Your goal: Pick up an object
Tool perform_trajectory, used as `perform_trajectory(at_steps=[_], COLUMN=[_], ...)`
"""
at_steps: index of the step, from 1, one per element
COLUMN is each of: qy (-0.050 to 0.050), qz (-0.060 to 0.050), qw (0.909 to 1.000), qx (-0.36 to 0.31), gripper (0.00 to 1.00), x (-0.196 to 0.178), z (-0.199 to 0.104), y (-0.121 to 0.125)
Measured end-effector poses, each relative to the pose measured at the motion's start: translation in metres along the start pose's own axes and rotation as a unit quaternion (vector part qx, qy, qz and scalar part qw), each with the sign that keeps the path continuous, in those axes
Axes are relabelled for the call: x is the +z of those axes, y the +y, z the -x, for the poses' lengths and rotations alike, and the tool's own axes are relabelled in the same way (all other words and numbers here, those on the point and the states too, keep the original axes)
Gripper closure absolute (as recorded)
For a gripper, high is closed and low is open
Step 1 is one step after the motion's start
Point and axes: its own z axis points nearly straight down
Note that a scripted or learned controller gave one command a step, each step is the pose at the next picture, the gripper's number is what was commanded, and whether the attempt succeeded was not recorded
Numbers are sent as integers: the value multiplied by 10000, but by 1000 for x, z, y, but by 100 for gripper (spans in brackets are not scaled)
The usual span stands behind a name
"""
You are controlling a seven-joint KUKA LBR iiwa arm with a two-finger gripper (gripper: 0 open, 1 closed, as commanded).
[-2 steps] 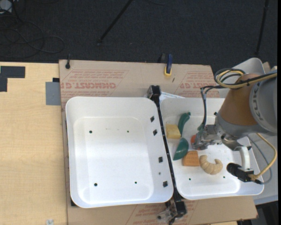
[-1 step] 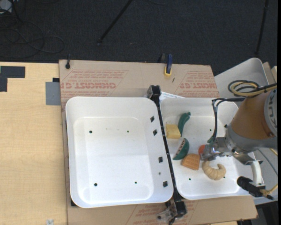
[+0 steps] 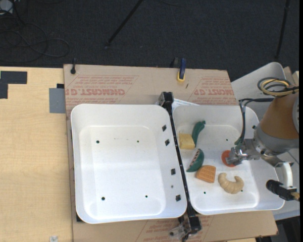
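Gripper of a grey KUKA arm with an orange band reaches into the right bin from the right side of the view, its tip set low against a small red-orange object; whether the fingers are open or closed around that object cannot be told from this angle. Red-orange object sits touching or just beside the gripper tip, on its left. Pale croissant-shaped piece lies just below the gripper on the bin floor. Orange wedge rests further left and slightly lower, near a dark green slice with a red edge that lies well to the gripper's left. Yellow block sits beyond that, close to the bins' shared wall, and a dark green curved piece lies up and to the left of the gripper. Left bin sits well apart from the gripper, across a black divider strip. Both bins rest on a brown cardboard sheet over the pale wooden tabletop, with a blue and yellow clamp at the cardboard's far edge
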Motion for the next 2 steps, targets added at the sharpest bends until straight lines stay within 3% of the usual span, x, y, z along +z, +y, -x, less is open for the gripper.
perform_trajectory(at_steps=[1, 2], qy=[-10, 7], qz=[1, -3], qw=[10000, 10000], qx=[-12, -7], gripper=[100, 100], x=[1, 1], z=[-12, 10], y=[50, 58])
